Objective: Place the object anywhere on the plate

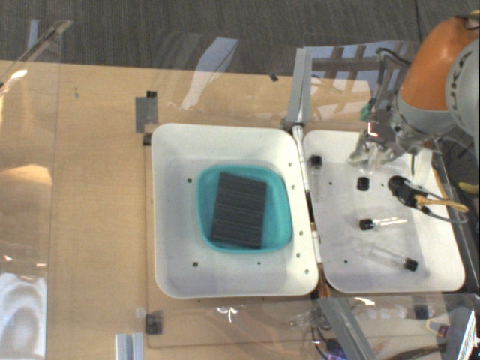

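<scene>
Roughly: left white bin holds a teal plate, with a dark ribbed block lying flat on it. Tool is over the right bin's far end, open or closed can't tell. Small black-capped tubes lie nearby.

A dark block sits squarely on the teal plate, only its rim bare. White bin floor round the plate lies open. Right of the plate, the bin walls, then scattered vials.
</scene>
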Available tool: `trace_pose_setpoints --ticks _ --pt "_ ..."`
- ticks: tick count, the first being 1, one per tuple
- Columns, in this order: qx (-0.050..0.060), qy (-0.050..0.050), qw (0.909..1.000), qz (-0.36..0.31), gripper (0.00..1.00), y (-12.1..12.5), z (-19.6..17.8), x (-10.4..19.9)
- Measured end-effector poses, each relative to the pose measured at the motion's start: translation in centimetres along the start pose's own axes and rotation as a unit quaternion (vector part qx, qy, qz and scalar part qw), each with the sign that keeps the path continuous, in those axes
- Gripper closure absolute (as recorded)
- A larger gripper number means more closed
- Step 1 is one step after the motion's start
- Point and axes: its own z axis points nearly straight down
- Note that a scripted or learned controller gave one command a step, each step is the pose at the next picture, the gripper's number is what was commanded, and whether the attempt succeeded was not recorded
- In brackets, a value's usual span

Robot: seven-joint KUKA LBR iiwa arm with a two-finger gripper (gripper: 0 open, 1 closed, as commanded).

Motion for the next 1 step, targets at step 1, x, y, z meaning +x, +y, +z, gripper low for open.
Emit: trace_pose_setpoints --ticks 1 --pt "0.002 0.001 0.9953 -0.097 1.0 -11.29 1.61 7.52"
